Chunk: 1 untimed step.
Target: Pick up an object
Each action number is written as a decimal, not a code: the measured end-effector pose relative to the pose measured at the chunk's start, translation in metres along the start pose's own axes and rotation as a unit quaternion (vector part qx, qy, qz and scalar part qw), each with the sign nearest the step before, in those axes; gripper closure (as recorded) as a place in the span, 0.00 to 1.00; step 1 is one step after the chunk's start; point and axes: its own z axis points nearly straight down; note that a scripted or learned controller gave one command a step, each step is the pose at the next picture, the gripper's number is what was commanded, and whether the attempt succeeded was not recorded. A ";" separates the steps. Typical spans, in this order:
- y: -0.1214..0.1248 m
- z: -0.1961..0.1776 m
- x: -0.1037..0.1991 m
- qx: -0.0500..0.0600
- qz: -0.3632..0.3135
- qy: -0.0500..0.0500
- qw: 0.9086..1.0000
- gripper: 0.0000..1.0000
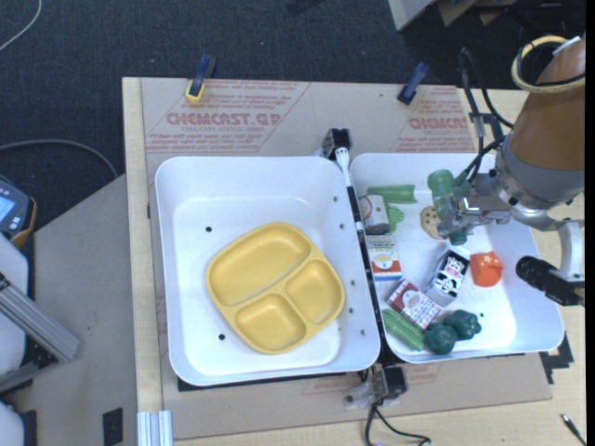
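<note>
Camera view puts my gripper point(457, 219) low over the right bin point(544, 337), toward its upper middle, with the grey arm point(548, 147) and its orange band coming in from the right. I cannot tell whether the claw is apart or together from this slant, and I see nothing clamped in it. The black-and-white carton point(450, 276) lies just below the claw, apart from it. The orange piece point(485, 268) sits beside that carton on the right. A green cylinder point(439, 183) and a tan perforated disc point(430, 218) lie just left of the claw (close enough that I cannot say whether they touch it). In the left bin point(186, 203) rests a yellow divided tray point(275, 287).
</note>
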 end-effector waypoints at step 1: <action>0.008 0.016 -0.002 0.001 0.000 0.000 1.000 1.00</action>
